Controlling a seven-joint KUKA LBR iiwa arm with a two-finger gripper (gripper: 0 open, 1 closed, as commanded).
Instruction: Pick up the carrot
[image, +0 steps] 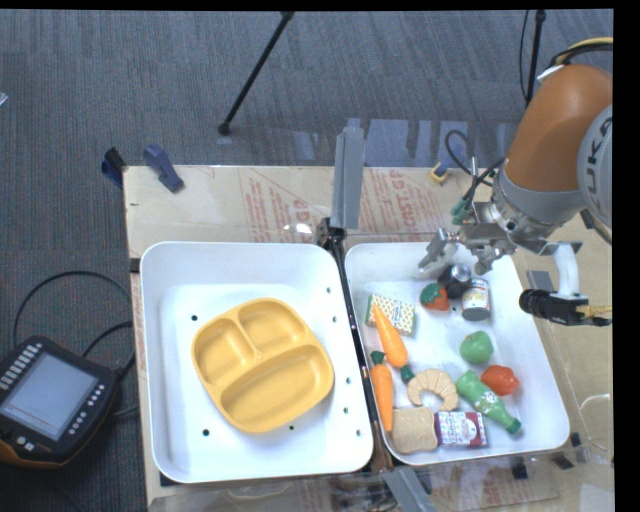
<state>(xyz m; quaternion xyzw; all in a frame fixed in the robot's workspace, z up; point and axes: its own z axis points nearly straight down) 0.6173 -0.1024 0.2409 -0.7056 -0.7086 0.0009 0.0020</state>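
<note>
over the right bin's (530, 330) far corner the gripper (462, 262) hovered with spread, empty fingers, well apart from the carrot (390, 340) near the left wall. a second carrot (382, 395) lay just below it, so it could've easily grabbed the wrong one or nudged both

Two carrots are seen in the right bin (548, 372): one carrot (391, 342) lies slanted, the other carrot (382, 394) is pressed close to the bin's left wall. Approach from the left is blocked by that wall. The croissant (433, 386) and bread slice (413, 429) crowd the lower carrot's right side, and a checkered box (393, 313) touches the upper one's top. Open floor is left between the upper carrot and the green apple (477, 347). The gripper (462, 262) hangs over the far corner, above a can (475, 299).
</note>
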